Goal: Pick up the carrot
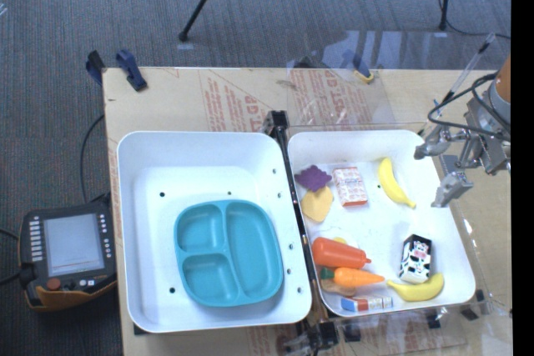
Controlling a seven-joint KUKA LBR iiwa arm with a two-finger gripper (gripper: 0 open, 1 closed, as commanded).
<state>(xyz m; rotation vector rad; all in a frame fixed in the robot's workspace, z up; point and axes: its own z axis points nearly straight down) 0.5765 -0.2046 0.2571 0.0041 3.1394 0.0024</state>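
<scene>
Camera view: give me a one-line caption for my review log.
Pincer hovers over the right bin's far edge, holding nothing; the carrot lies at its near left.

Carrot [354, 278] in right bin [377, 142], teal tray [227, 253] left bin [200, 150]

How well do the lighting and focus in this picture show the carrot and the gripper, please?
Camera view: even light, soft shadows; the carrot shows sharp by the right bin's near wall; the gripper is slightly blurred above its far right edge; clear sheeting behind the bins gives faint glare.
</scene>
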